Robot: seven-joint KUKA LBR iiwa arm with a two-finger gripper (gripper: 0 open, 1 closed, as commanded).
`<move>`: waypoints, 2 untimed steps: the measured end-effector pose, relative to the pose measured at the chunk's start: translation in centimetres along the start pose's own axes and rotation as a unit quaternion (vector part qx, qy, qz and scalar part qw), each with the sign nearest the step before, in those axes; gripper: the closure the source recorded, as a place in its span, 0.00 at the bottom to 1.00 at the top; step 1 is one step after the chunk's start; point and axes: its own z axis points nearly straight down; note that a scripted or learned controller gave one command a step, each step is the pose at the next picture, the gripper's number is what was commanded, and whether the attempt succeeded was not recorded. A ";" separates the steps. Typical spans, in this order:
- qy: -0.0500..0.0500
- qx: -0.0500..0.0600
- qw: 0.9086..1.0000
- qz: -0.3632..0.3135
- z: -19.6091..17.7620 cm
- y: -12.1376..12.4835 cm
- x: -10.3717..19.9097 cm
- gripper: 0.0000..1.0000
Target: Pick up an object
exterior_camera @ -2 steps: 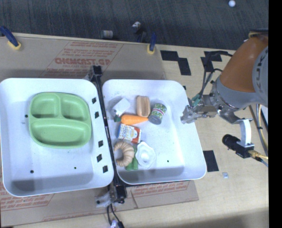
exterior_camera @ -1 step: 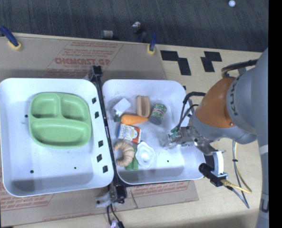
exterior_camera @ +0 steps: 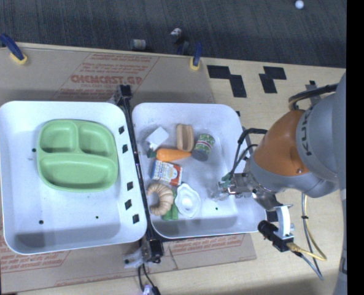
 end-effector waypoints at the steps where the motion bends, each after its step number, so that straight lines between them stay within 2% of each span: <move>1: 0.001 0.000 1.000 0.001 0.0 4.7 0.0 1.00; 2: -0.001 -0.002 1.000 0.002 -13.1 0.5 -0.1 1.00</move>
